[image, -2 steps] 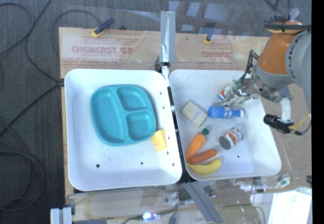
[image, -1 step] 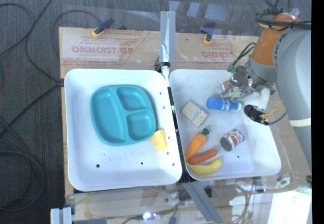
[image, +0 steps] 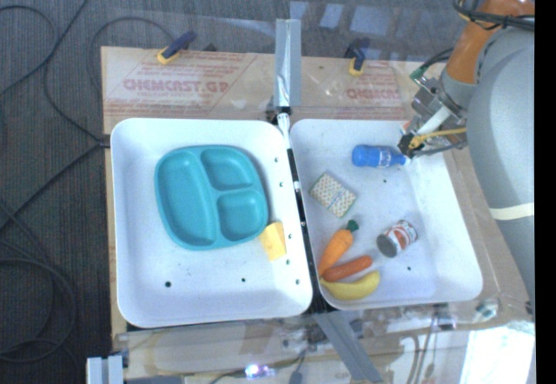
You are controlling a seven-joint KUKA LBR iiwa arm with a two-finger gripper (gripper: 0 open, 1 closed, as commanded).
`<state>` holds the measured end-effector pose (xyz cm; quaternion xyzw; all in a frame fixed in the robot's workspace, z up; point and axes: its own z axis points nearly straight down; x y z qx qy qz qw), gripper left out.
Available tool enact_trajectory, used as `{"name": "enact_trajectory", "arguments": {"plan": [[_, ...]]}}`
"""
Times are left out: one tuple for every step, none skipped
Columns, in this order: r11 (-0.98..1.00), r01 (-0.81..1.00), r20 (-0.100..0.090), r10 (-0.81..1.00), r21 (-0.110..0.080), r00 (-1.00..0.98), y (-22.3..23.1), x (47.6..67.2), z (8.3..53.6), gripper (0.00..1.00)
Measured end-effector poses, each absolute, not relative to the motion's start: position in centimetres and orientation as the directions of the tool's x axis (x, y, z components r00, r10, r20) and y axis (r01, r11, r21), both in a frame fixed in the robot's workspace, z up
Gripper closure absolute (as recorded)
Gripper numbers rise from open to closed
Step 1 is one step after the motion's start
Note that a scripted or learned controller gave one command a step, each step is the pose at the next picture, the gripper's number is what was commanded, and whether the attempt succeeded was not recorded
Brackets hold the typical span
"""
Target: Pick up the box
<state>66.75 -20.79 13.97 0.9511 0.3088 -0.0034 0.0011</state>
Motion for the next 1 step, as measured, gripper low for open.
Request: {"name": "enact_trajectory", "arguments": {"plan": [[-0.899,0.437,0.001,0.437,0.003,0.899,-21.33,66.50,11.47,1.00]]}}
